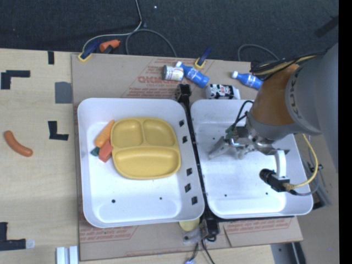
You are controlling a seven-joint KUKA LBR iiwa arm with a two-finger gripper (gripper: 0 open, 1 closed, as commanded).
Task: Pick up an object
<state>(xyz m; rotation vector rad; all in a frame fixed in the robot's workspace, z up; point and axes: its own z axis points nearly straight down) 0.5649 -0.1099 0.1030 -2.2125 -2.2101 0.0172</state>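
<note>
My gripper (228,149) hangs low over the right bin (247,202), near that bin's upper left part. Its fingers are spread open, and between them I see only white bin floor. In the left bin (132,202) lies a yellow divided plate (145,148). An orange carrot-like piece (103,134) and a small red piece (104,154) lie against the plate's left edge. These things are well to the left of the gripper, across the wall between the bins.
Blue-and-white bottles (195,75) (247,80) and a small box (222,92) lie on the bench behind the bins. A sausage-shaped toy (17,143) rests far left on the bench. The arm's grey body (291,100) overhangs the right bin's far right side.
</note>
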